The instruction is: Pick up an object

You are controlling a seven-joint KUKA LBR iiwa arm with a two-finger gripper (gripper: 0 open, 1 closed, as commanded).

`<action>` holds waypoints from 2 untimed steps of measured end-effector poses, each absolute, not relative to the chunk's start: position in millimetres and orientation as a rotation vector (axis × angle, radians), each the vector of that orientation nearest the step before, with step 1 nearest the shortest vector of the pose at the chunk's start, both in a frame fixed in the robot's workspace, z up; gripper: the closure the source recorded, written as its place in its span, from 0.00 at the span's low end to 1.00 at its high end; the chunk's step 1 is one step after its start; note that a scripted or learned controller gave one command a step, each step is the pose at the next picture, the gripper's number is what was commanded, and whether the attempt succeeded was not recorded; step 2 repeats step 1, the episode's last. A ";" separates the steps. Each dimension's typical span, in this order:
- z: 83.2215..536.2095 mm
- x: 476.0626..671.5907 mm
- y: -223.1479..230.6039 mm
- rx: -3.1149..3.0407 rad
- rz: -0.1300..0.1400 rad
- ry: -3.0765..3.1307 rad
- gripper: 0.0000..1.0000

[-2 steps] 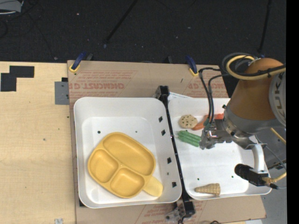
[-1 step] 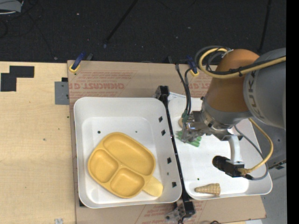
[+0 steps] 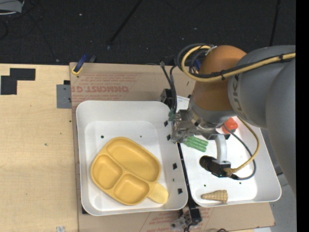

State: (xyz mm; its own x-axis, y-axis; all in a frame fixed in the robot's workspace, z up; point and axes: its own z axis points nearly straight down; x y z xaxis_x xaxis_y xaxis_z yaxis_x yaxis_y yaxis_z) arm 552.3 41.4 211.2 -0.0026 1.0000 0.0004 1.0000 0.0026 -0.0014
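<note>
My gripper hangs low over the left edge of the right bin, close to the wall between the two bins. A green ridged object lies just to its right, partly under the wrist. I cannot tell whether they touch. An orange-red ball-like object peeks out behind the arm on the right side. A tan waffle cone lies on its side near the right bin's front edge.
The left bin holds a yellow divided plate with three compartments, its tab pointing to the front right. The big arm covers the back half of the right bin. Brown cardboard lies under both bins.
</note>
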 end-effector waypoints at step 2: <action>205.1 564.8 87.9 -2.218 0.002 -2.224 1.00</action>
